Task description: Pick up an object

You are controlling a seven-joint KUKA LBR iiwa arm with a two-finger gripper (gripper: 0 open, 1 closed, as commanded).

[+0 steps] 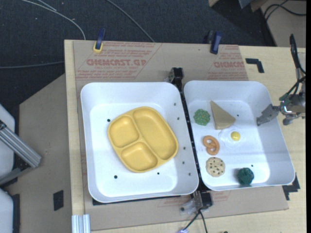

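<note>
The right bin [272, 152] holds several small food toys. A tan wedge [221, 114] lies near the bin's middle, with a light green floret [201, 116] to its left. Below them are a fried egg [233, 137], a pretzel [211, 144], a speckled cookie [215, 166] and a dark green lump [245, 175]. My gripper [276, 117] hangs over the bin's right rim, open, with nothing between its fingers. It is well to the right of the wedge and the egg.
The left bin [92, 130] holds a yellow divided plate [142, 139]. A black clamp [176, 74] sits between the bins at the back. Cardboard [146, 57] lies under both bins, and cables [297, 57] hang at the right.
</note>
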